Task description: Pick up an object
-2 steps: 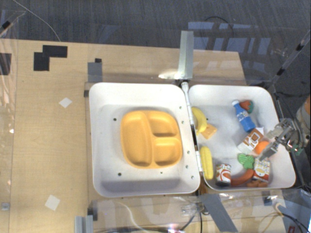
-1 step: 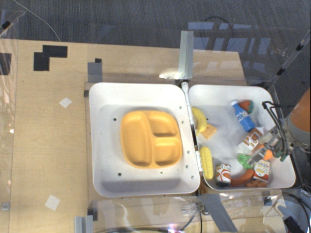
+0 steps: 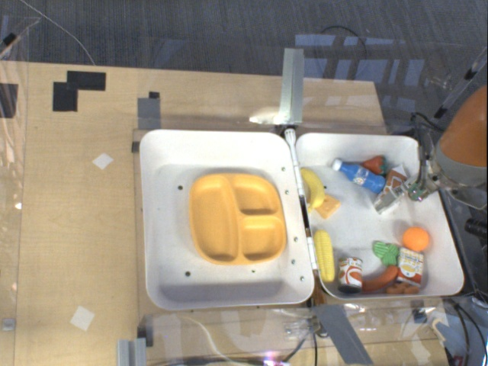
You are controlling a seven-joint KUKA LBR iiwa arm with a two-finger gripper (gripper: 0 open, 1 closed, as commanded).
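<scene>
Jaws (image 3: 415,191) state cannot be told at the right bin's (image 3: 366,139) edge; the nearby blue bottle (image 3: 358,175) looks light, rigid, slippery, best gripped mid-body.

arm (image 3: 467,139) | orange band w/ grey section below | black cables nr wrist

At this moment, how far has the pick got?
Nothing looks lifted yet: the blue bottle, orange ball and corn cob all lie in the right bin. The gripper sits low at that bin's far right corner, beside a small packet. The grasp and the lift remain.
</scene>
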